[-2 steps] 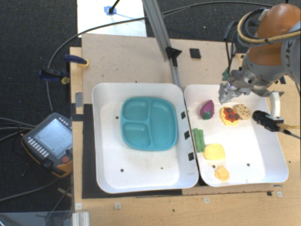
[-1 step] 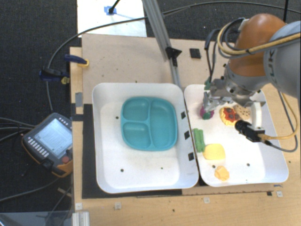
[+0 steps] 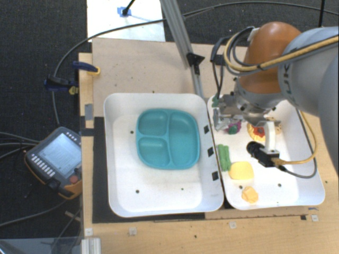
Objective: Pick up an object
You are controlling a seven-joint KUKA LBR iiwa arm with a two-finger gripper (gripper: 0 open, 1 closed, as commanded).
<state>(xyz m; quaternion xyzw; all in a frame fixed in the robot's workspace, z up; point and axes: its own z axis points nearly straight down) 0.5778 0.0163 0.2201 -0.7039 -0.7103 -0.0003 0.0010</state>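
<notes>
The claw [image 3: 233, 121] hangs low in the right bin [image 3: 312, 192]; whether it grips anything I cannot tell. At its 6 o'clock lie a green block [image 3: 224, 156] and a yellow block [image 3: 241, 170], seemingly light, rigid plastic, best pinched across the flat sides.

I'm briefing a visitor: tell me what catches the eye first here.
The teal divided plate lies alone in the left bin. The grey arm with its orange band hangs over the right bin, above small toys: a yellow block, a green piece and an orange lump.
</notes>
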